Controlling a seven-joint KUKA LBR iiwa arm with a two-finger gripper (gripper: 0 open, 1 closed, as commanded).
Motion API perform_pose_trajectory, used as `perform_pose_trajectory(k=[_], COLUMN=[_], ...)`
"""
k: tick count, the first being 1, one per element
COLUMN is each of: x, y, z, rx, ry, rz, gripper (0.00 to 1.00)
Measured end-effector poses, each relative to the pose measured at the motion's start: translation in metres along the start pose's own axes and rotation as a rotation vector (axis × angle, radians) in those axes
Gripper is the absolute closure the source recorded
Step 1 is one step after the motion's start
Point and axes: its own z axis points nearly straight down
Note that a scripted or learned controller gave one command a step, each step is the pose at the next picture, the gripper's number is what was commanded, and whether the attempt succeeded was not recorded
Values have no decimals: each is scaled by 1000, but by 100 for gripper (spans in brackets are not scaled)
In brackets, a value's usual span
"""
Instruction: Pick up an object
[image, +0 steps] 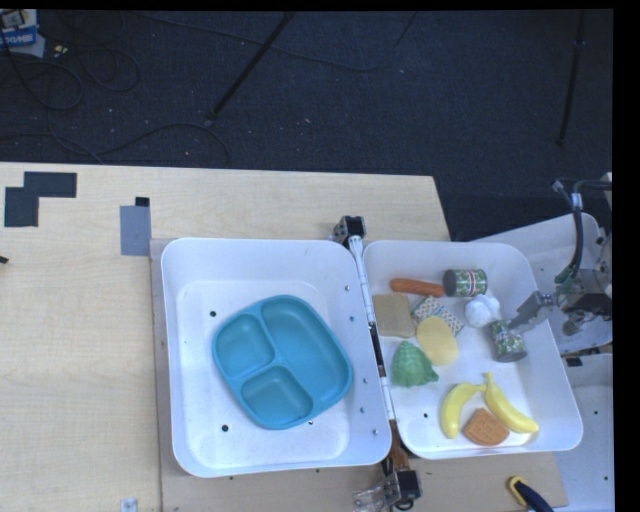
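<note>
The right bin (545, 270) holds several toy foods. At its back lie an orange carrot (417, 287) and a small green-labelled can (465, 282), with a white ball (481, 309) just in front of the can. In the middle are a tan square (394, 315), a yellow round piece (437, 341) and a green leafy piece (412, 365). Two bananas (487, 403) and an orange slice (486, 428) lie at the front. My gripper (518, 326) reaches in low from the right, just above a small grey-green can (508, 343) and right of the white ball.
The left bin (190, 300) holds a blue divided plate (281, 360). A ridge with clips (365, 320) separates the two bins. The arm's wrist and cables (585, 300) hang over the right bin's right rim. The wooden bench (70, 350) extends to the left.
</note>
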Motion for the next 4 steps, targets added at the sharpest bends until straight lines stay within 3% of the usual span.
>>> perform_pose_trajectory(k=[1, 2, 3, 4], x=[57, 55, 55, 121], y=[-27, -25, -25, -9], z=[72, 186, 176, 88], rx=[3, 0, 2, 2], ry=[2, 3, 5, 1], rz=[0, 1, 5, 0], gripper=[0, 0, 100, 100])
